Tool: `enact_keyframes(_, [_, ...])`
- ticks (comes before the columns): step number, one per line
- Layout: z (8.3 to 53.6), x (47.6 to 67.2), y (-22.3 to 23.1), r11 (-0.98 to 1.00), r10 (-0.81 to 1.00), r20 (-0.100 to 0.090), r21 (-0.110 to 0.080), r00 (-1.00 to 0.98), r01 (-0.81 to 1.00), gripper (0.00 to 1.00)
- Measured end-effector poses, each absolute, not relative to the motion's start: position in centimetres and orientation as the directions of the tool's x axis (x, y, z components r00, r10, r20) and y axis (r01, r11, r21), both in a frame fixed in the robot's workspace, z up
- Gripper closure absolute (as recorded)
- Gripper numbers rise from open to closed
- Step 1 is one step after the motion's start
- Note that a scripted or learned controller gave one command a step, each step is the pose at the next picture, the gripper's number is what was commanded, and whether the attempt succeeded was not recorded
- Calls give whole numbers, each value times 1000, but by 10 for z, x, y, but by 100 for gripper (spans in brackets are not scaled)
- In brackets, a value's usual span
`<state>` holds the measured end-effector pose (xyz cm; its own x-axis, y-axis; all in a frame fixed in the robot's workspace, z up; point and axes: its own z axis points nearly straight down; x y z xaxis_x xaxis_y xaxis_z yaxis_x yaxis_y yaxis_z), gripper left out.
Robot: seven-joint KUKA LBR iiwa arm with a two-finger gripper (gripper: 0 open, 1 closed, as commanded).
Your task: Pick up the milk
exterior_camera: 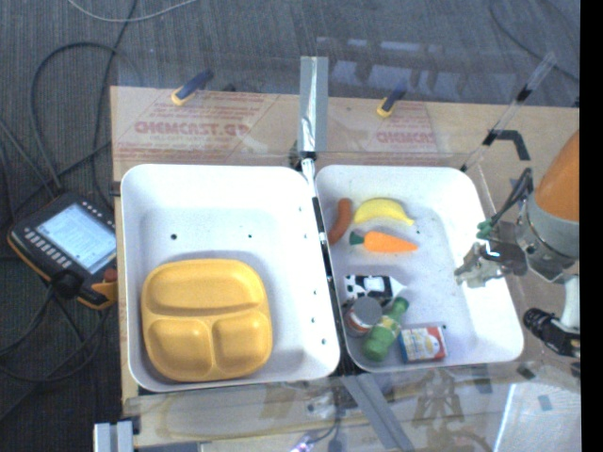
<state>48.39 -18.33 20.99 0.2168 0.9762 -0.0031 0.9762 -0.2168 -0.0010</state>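
One milk carton (370, 284) lies crowded against can (359, 316) and green bottle (384, 328); gripper (474, 269) at bin edge, grip state unclear—approach from above, carrot (388, 243) side.

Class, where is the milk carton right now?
The milk carton lies in the right bin, below the carrot and just above the green bottle.

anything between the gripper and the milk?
Nothing visible. The gripper sits at the right bin's right side; bare floor lies between it and the milk. A green bottle and can crowd the milk's near side.
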Motion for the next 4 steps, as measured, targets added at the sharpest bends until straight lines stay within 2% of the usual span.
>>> enact_keyframes(1, [95, 485, -149, -335, 942, -1, 4, 335, 942, 100])
enact_keyframes(2, [122, 483, -208, -475, 880, -3, -2, 475, 880, 100])
enact_keyframes(3, [92, 490, -125, -478, 878, -3, 15, 478, 878, 100])
enact_keyframes(4, [194, 483, -191, -578, 816, -5, -1, 578, 816, 100])
